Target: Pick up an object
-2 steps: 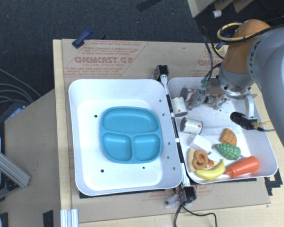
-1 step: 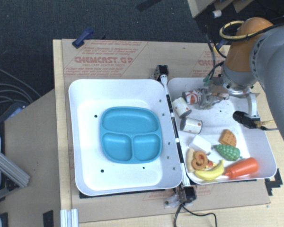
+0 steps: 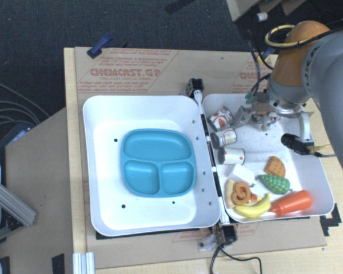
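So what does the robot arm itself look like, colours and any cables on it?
The arm is bulky, rounded and grey, with an orange band above the wrist. A yellow cable loops beside the band. The gripper is small, metallic grey.

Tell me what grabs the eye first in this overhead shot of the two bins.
The bright blue divided plate dominates, lying in the middle of the left bin. Next comes the cluster of toy food at the near end of the right bin: a yellow banana, an orange carrot and a green piece. Above them the grey arm with its orange band reaches in from the right, its gripper low over the bin's far end.
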You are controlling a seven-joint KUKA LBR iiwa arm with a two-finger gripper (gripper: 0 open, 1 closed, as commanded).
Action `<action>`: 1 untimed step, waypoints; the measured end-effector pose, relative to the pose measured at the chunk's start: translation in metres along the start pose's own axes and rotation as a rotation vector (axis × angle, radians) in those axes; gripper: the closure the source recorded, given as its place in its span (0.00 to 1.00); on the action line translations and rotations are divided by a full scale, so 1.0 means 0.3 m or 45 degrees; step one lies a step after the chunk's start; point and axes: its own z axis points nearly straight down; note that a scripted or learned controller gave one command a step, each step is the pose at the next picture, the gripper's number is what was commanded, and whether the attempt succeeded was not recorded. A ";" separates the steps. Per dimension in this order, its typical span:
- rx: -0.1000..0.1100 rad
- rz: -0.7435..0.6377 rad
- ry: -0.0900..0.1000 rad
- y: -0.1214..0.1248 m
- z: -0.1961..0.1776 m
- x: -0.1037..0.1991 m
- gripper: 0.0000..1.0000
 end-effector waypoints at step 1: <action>-0.024 0.009 -0.007 0.011 0.029 0.115 0.00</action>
